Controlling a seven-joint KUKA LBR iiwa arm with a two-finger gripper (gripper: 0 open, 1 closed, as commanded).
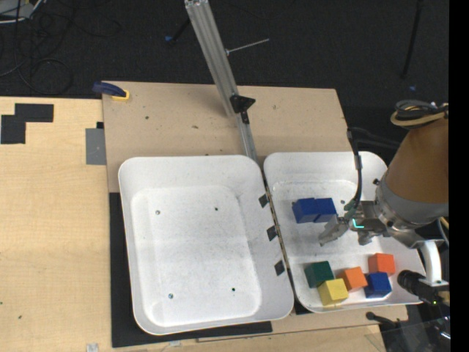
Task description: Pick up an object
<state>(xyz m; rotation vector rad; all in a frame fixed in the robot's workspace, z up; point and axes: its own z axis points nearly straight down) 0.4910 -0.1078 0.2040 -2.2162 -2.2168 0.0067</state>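
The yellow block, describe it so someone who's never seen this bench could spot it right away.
Look in the right-hand white bin, down at its near edge, where a cluster of small blocks sits. The yellow block lies lowest in that cluster, between the green block and the orange block, and is the only yellow one.

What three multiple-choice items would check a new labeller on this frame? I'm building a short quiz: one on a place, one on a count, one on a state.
1. Which bin holds the blocks?
A. the left-hand bin
B. the right-hand bin
C. both bins

2. How many yellow blocks are there?
A. one
B. two
C. three

3. How do the small blocks lie?
A. stacked in a tower
B. clustered at the bin's near end
C. strewn over the bench

Key: 1 B, the large blue block and the rest lie in the right-hand bin. 2 A, one yellow block. 3 B, the green block, orange block and neighbours sit together there.
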